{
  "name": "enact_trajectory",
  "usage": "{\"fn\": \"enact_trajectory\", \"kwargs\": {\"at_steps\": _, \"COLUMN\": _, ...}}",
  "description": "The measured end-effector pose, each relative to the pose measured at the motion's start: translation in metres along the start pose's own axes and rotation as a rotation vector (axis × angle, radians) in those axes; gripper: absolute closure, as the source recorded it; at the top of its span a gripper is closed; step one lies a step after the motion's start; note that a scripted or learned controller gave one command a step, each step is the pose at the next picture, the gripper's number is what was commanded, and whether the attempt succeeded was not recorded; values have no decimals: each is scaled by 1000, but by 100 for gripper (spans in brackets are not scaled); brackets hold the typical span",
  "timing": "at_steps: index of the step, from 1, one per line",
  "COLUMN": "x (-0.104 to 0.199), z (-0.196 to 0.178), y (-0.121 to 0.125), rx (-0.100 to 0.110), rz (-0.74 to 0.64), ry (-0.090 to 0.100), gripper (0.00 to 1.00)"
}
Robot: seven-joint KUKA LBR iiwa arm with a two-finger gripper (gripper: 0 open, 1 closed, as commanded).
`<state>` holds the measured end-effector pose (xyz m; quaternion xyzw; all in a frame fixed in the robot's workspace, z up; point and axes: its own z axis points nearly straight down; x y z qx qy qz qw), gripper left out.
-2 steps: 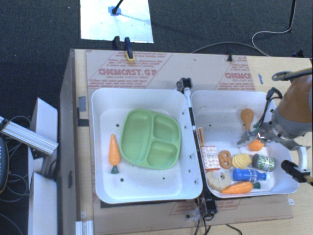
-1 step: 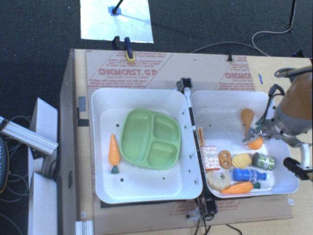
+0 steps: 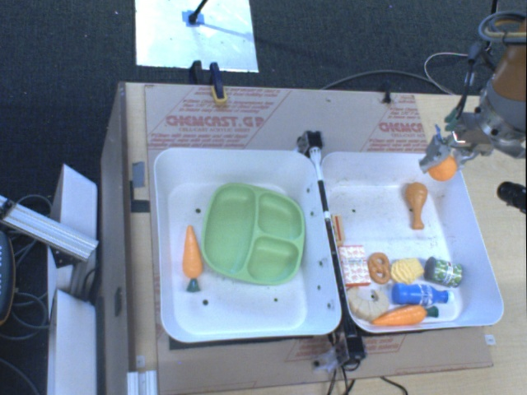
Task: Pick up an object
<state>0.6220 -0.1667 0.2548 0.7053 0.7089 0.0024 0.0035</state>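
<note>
The gripper [image 3: 440,161] pinches a small orange ball [image 3: 444,169] between its fingertips and should rise steadily, clamp unchanged.

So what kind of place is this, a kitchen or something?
More likely a robot lab or test bench. Two white bins sit on a board over dark carpet, holding toy food: a green divided plate, a plastic drumstick. The arm's hand hovers with something orange.
</note>
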Motion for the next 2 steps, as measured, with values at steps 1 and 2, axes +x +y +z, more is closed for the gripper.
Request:
{"fn": "enact_trajectory", "kwargs": {"at_steps": 1, "x": 46, "z": 37, "y": -18, "rx": 7, "rz": 1, "ry": 2, "gripper": 100}}
{"fn": "enact_trajectory", "kwargs": {"at_steps": 2, "x": 101, "z": 54, "y": -14, "rx": 7, "rz": 1, "ry": 2, "gripper": 100}}
